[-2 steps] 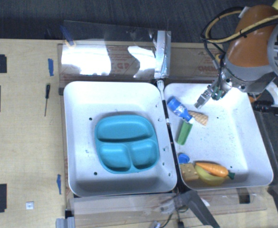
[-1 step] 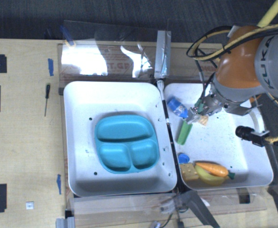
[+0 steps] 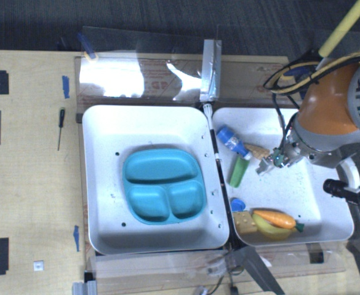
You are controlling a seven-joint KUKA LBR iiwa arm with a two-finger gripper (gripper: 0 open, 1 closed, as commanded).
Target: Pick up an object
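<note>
My gripper (image 3: 269,162) hangs low over the middle of the right bin (image 3: 309,192), reaching in from the right under the orange wrist band. Just left of it lie a blue bottle (image 3: 231,141), a green cylinder (image 3: 237,171) and a small tan piece (image 3: 257,150). The tan piece is right beside the gripper's tip; whether they touch is unclear. Near the front wall of that bin rest an orange toy carrot (image 3: 277,217) on a yellow banana (image 3: 267,227), a tan bread-like piece (image 3: 244,222) and a small blue cap (image 3: 237,205).
The left bin (image 3: 100,134) holds a blue divided plate (image 3: 164,184). A raised divider (image 3: 215,158) separates the two bins. Cables and the arm's body crowd the right bin's far right side. A clear panel stands behind the bins.
</note>
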